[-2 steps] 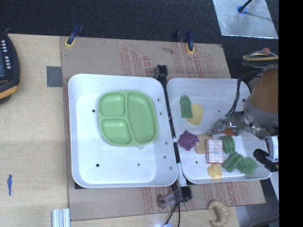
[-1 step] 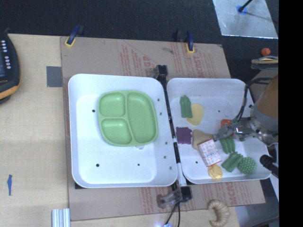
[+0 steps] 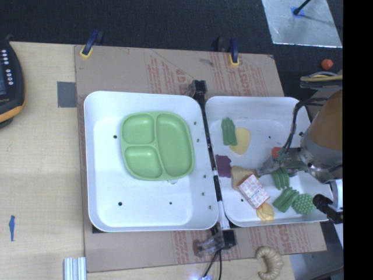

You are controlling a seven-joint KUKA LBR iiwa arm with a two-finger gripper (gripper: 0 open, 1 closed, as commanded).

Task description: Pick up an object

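The gripper (image 3: 278, 169), its opening impossible to judge, hangs low in the right white bin (image 3: 262, 105) just above a ribbed green plastic toy vegetable (image 3: 282, 178), seemingly light, rigid and slick, best pinched across its narrow ridged middle.

Two white bins (image 3: 93, 156) are seen on brown cardboard (image 3: 175, 69) printed with red lettering. A pale green divided plate (image 3: 157, 144) is shown; green (image 3: 229, 132), yellow (image 3: 241, 140), purple (image 3: 222, 165) pieces and a red-patterned white packet (image 3: 253, 190) are picked out.
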